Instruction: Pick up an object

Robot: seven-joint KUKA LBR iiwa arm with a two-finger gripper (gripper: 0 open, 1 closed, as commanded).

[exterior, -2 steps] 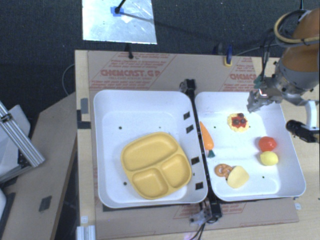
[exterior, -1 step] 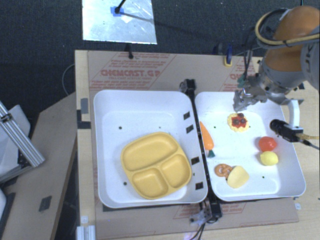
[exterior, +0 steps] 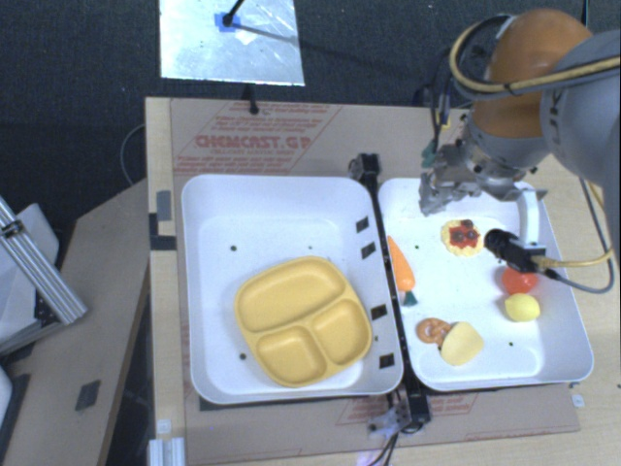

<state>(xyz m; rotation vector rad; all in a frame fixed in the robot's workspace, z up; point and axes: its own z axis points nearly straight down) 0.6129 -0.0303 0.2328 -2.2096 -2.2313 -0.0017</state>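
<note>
Objects, right bin (exterior: 572, 357), near to far: pale yellow wedge (exterior: 462, 344) beside pretzel (exterior: 433, 330); lemon (exterior: 522, 307); tomato (exterior: 519, 281); carrot (exterior: 402, 265), long axis running front to back by the divider; small pizza (exterior: 462, 237). Gripper (exterior: 437, 200) hangs over the far end, pizza nearest, just front-right of it. Grip state: cannot tell.

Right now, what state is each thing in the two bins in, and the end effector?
end effector: over right bin's back left, carrying nothing visible
yellow tray: flat in left bin
carrot: lying by the divider
pizza: flat
tomato: resting
lemon: resting
pretzel: touching cheese wedge
</note>
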